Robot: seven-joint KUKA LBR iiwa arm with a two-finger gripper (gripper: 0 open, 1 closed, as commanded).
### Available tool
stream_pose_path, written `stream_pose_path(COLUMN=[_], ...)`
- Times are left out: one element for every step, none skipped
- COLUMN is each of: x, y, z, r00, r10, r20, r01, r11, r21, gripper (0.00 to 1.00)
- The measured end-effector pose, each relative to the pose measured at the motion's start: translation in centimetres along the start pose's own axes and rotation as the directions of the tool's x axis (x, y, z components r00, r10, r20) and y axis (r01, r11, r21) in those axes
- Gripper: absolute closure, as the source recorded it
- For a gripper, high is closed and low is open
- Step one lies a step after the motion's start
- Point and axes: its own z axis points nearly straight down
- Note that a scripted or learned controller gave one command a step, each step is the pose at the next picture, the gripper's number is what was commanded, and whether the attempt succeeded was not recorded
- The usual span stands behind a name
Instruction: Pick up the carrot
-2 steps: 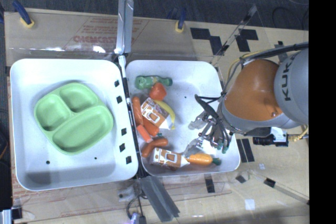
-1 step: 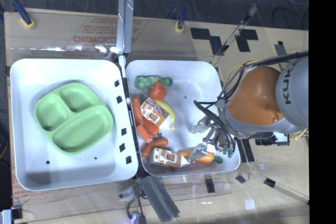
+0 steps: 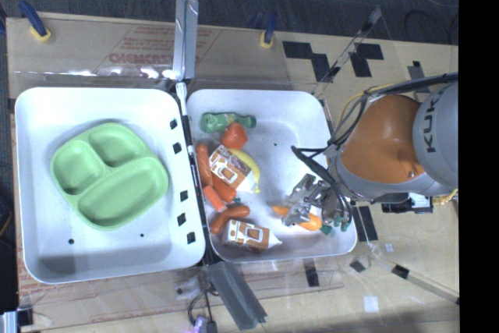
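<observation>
Orange carrot lay small and stubby at about 5 o'clock in the right bin, under the gripper. Whether the gripper had closed on it, could not tell. Judged best practice: seat squarely across its length, then lift slowly.

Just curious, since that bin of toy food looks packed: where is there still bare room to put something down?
Free: the right bin's upper-right floor, between the green vegetable and the arm. The left bin has bare floor all around the green divided plate. Crowded: the right bin's left side, and by the pincer near the carrot.
</observation>
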Motion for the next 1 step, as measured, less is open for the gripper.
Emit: stream_pose_path(x=[1.49], y=[3.16], z=[-12.3], r00=[1.0], r10=[-0.002], r20=[0.001], r01=[0.002], r11=[1.0], r21=[0.001], gripper=[1.0])
